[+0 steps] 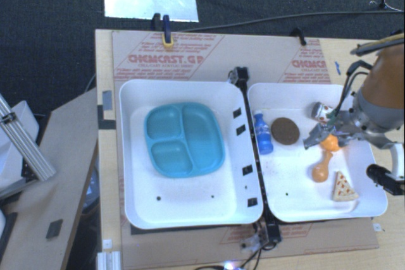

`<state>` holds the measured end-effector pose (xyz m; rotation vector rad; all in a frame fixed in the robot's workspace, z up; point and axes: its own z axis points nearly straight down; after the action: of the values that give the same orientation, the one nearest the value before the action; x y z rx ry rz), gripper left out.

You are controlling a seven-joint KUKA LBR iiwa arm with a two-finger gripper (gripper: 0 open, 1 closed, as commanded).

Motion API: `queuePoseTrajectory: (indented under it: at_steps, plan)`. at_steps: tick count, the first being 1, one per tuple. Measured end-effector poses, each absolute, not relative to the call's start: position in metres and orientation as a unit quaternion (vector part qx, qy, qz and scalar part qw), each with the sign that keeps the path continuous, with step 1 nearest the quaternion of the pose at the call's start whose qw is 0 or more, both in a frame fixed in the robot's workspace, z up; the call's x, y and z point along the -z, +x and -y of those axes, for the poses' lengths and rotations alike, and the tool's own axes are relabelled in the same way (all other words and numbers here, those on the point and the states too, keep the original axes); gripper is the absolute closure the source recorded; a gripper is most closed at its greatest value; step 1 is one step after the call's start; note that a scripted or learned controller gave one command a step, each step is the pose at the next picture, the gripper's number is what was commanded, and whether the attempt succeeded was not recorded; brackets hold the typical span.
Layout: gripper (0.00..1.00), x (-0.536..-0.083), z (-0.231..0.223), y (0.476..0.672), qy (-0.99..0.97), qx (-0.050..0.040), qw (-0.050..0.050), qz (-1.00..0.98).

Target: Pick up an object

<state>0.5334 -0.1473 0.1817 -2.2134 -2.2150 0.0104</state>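
The right bin [288, 205] holds a small blue bottle [262, 134] by its left wall and a brown round disc [285, 131] beside it. An orange pear-shaped toy [323, 165] lies toward the right, with a tan pizza-slice toy [343, 188] below it. A small white and red item [323, 112] sits near the bin's upper right. My gripper [319, 135] hangs low over the top end of the orange toy, right of the brown disc, with the arm's grey wrist [373, 117] behind it. Part of the orange toy is hidden under the gripper.
The left bin [136, 199] carries a blue divided plate [184, 139]. A black divider with clips [248, 148] runs between the bins. A cable and clamp [166, 31] lie on the board behind them. A black part of the arm [386, 177] overhangs the right bin's edge.
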Motion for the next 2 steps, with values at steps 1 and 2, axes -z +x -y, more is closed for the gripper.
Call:
queuePoseTrajectory:
  at_steps: [1,2]
  plan:
    - [0.00,-0.188,0.147,0.537,-0.706,0.0004,0.000,0.708]
    - [0.00,-0.146,0.142,0.537,-0.706,-0.0004,0.001,0.708]
